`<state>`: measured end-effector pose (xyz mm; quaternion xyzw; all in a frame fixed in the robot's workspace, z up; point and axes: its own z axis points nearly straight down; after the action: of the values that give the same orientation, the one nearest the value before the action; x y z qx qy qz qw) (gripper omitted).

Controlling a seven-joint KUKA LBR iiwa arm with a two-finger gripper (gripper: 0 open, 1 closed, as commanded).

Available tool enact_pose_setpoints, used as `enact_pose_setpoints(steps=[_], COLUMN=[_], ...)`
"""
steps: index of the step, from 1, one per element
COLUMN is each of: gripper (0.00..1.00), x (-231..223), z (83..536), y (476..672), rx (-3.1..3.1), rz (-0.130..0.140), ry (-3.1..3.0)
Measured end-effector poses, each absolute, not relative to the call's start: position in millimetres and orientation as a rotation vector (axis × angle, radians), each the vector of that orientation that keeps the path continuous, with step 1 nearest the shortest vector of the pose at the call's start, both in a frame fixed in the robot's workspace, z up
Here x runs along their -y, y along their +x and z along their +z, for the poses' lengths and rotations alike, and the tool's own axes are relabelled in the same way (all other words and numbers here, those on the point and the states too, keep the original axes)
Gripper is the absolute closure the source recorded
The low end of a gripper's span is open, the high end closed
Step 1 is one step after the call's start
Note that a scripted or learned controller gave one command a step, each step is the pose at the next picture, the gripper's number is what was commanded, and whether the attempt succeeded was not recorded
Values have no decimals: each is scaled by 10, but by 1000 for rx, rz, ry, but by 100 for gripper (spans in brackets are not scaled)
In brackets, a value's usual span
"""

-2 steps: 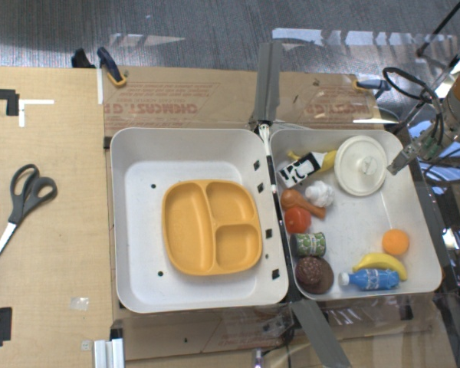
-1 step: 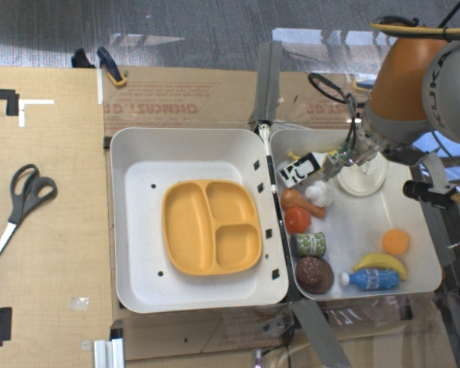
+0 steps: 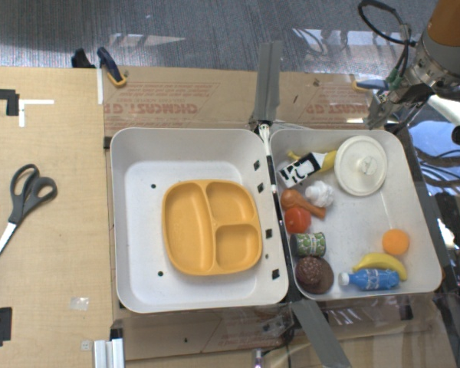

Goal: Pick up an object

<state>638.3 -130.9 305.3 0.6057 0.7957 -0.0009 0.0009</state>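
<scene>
The right bin (image 3: 414, 205) holds several objects: a white round lid (image 3: 360, 165), a black-and-white box (image 3: 300, 169), a white crumpled piece (image 3: 319, 194), a red tomato (image 3: 297, 219), a green can (image 3: 310, 244), a brown muffin (image 3: 314, 274), an orange (image 3: 395, 241), a banana (image 3: 381, 264) and a blue bottle (image 3: 372, 280). My gripper (image 3: 389, 104) hangs above the bin's back right corner, beyond the white lid and apart from every object. Nothing is seen in it.
The left bin (image 3: 130, 205) holds a yellow divided plate (image 3: 212, 226). Scissors (image 3: 19, 202) lie on the wooden bench at the left. Cables (image 3: 387, 18) loop beside the arm at the top right. Cardboard lies behind both bins.
</scene>
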Motion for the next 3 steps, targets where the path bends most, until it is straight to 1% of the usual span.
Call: enact_pose_setpoints(steps=[1,2,3], gripper=[100,100,100], x=[1222,1503,1128], z=[1288,3388,2059], y=[6249,5985,5687], rx=[-2543,-2745,-2643], rz=[-2,-2,-3], ry=[1846,1523,1702])
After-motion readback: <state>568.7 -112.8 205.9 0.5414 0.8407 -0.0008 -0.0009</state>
